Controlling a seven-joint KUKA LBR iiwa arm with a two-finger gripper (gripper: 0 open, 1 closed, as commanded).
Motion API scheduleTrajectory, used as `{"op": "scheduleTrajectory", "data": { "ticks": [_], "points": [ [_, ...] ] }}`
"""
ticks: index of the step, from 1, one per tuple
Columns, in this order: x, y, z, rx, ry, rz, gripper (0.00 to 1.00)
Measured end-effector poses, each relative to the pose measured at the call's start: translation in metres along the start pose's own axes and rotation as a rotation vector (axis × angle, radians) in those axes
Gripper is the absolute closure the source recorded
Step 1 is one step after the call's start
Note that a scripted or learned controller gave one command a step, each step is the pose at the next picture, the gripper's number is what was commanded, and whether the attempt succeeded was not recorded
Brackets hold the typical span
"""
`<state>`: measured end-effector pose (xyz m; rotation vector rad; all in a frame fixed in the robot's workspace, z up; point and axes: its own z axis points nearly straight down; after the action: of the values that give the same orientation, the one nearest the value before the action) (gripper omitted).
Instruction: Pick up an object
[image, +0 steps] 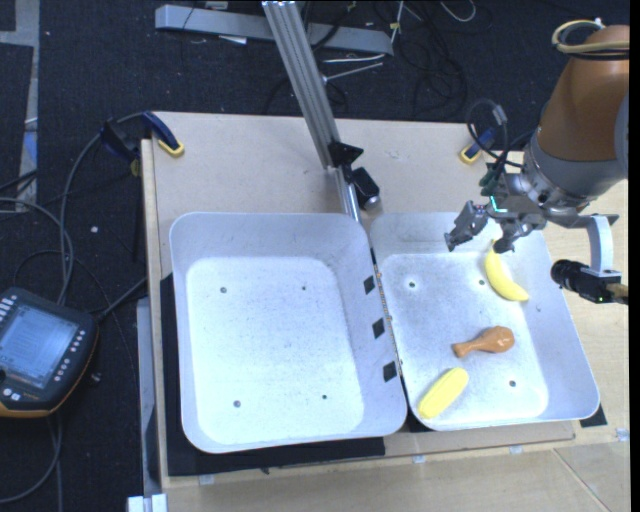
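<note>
**Hovering over the right bin, jaws wide**

Hanging above the back of the right bin (570, 330), the gripper (485, 232) has its jaws spread wide, nothing between them. Three objects lie in that bin: one banana (505, 278) just below and right of the jaws, one drumstick (485, 343) further toward the front, one corn cob (442, 392) nearest the front edge. Two bins stand side by side; the left bin (180, 300) sits well left of the jaws.

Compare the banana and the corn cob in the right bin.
The banana is curved and lies near the bin's far side, just below the pincer; the corn cob is straight, stubbier, and lies near the front edge. The banana looks brighter yellow, the cob paler. Both rest loose in the right bin.
</note>
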<state>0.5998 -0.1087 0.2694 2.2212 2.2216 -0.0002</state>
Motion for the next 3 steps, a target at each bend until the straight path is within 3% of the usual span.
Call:
{"op": "scheduleTrajectory", "data": {
  "ticks": [1, 3],
  "points": [
    [0.000, 0.000, 0.000, 0.000, 0.000, 0.000, 0.00],
    [-0.004, -0.001, 0.118, 0.005, 0.001, 0.000, 0.00]
  ]
}}
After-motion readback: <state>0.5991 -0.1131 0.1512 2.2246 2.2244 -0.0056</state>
